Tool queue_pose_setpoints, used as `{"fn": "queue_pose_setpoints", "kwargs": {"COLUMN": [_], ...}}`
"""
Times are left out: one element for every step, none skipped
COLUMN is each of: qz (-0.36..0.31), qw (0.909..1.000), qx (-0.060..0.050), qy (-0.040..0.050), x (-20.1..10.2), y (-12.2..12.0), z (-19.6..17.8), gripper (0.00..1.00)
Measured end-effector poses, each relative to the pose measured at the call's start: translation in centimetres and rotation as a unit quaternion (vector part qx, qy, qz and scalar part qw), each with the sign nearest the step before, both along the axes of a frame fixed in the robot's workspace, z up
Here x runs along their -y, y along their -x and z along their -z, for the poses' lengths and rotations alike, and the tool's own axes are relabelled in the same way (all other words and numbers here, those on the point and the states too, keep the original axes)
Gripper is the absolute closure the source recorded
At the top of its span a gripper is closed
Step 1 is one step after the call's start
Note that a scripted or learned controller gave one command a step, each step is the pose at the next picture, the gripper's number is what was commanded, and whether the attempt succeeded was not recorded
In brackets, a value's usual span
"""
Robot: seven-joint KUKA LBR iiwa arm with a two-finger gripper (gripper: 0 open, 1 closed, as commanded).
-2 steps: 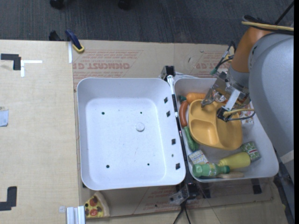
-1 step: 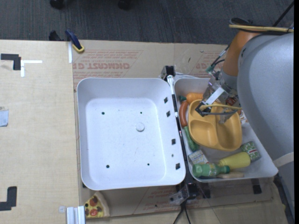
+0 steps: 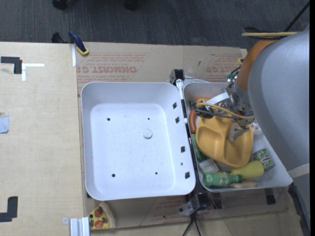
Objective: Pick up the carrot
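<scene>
The arm (image 3: 283, 92) hides much of the right bin (image 3: 275, 181); the gripper's (image 3: 239, 127) jaw state is perhaps unreadable.

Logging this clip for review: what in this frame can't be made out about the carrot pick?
- Gripper: camera view; wrist and cables cover the fingers.
- Carrot: an orange sliver by the yellow pitcher may be it; mostly hidden.
- Right bin: the arm overhangs its right side.
- Green bottle: label too small.

Dark carpet (image 3: 162, 14) covers the floor beyond the pale wooden counter (image 3: 37, 132); chair casters (image 3: 60, 1) stand there. Printed cardboard (image 3: 147, 63) covers the counter's middle.
</scene>
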State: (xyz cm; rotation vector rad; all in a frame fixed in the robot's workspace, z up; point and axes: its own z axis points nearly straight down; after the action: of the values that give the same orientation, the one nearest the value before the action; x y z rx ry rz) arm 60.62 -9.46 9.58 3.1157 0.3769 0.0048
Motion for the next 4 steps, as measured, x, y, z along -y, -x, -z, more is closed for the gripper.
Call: {"fn": "queue_pose_setpoints", "kwargs": {"qz": [-0.018, -0.021, -0.02, -0.023], "qw": [0.9995, 0.9995, 0.9993, 0.9993], "qx": [-0.025, -0.022, -0.03, -0.03], "qy": [-0.0067, 0.0011, -0.003, -0.0005], "x": [0.6, 1.2, 1.0, 1.1], "y": [-3.7, -3.8, -3.4, -3.4], "z": [0.2, -0.7, -0.4, -1.1], "gripper": [0.0, 1.0, 0.0, 1.0]}}
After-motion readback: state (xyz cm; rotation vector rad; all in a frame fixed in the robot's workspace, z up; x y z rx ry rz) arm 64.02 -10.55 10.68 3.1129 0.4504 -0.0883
